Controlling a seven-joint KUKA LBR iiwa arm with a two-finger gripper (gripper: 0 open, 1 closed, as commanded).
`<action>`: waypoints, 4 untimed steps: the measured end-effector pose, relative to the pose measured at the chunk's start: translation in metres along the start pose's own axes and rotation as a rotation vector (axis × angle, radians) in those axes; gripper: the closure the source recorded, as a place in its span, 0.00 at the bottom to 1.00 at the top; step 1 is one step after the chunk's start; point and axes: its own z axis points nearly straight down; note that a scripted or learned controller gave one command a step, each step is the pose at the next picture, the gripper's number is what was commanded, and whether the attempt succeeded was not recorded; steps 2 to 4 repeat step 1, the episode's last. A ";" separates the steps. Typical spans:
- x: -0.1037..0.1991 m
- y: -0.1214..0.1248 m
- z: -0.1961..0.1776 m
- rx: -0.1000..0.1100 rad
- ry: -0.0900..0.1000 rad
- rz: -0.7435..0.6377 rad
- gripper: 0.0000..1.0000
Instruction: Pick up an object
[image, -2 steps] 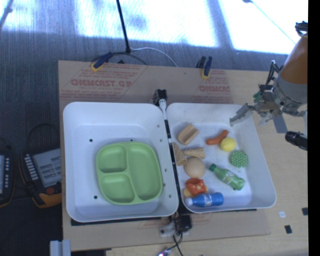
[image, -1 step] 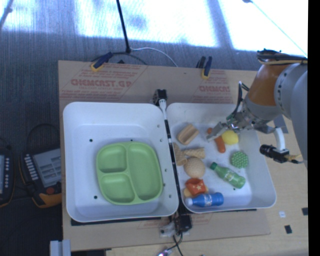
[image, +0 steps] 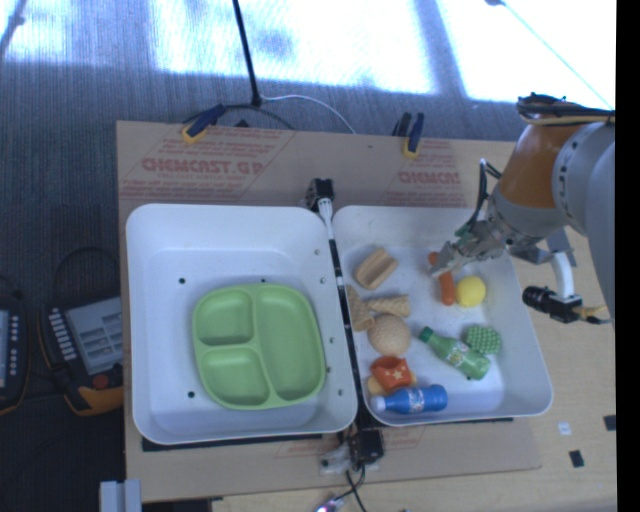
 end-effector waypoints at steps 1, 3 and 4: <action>0.069 -0.021 -0.125 -0.001 0.001 0.041 1.00; 0.069 -0.021 -0.125 -0.001 0.001 0.041 1.00; 0.069 -0.021 -0.125 -0.001 0.001 0.041 1.00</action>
